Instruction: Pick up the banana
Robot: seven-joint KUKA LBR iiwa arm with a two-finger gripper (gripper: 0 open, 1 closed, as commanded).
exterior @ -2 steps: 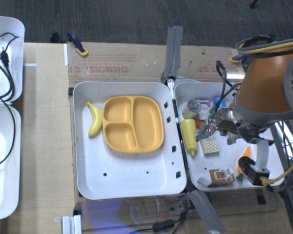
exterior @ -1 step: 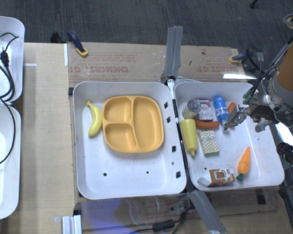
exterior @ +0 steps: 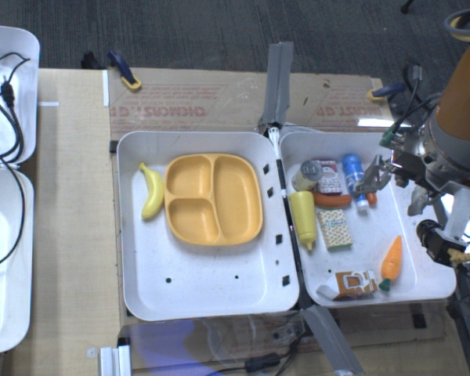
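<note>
The banana [exterior: 151, 192] lay in the left bin [exterior: 133, 257], just left of the yellow divided plate [exterior: 215, 198] (apparently touching its rim). The gripper [exterior: 374, 177] hovered over the right bin [exterior: 423, 280] near the blue bottle [exterior: 354, 172]; whether it gripped anything could not be told.

Wooden bench [exterior: 70, 210], two white bins [exterior: 141, 288] side by side

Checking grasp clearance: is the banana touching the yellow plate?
Cannot tell. In the camera view the banana lies right beside the left rim of the yellow plate in the left bin; no clear gap or contact shows between them.
</note>
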